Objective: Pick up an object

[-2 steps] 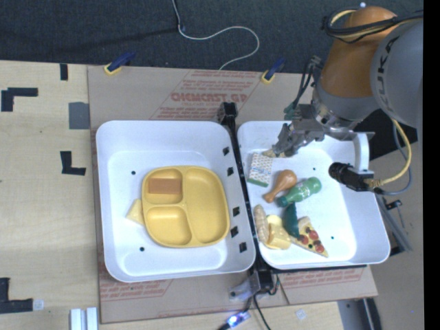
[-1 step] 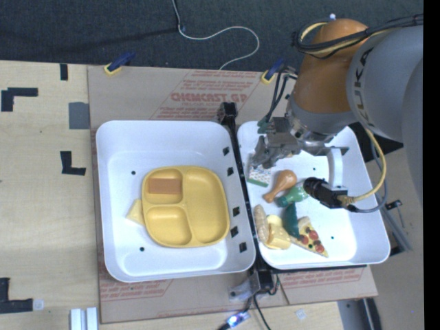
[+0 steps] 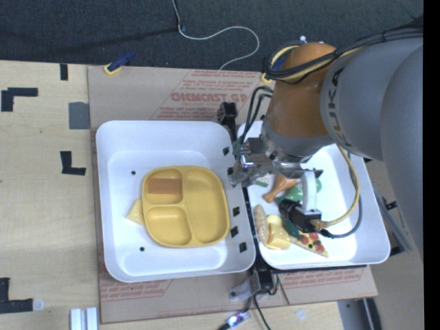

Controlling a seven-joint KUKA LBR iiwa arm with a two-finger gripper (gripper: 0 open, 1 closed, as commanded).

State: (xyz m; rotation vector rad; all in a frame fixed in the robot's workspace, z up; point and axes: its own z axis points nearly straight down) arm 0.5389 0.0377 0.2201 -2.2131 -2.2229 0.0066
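Grey arm (image 3: pixel 385 95) over cardboard-topped bench (image 3: pixel 199 95)

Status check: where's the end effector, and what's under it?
End effector low over right bin, near its left wall. Toy food piled beneath. Yellow tray in left bin.

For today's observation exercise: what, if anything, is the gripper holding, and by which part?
It cannot be told. The gripper sits low over the right bin, above the toy food, with no item visibly between it.
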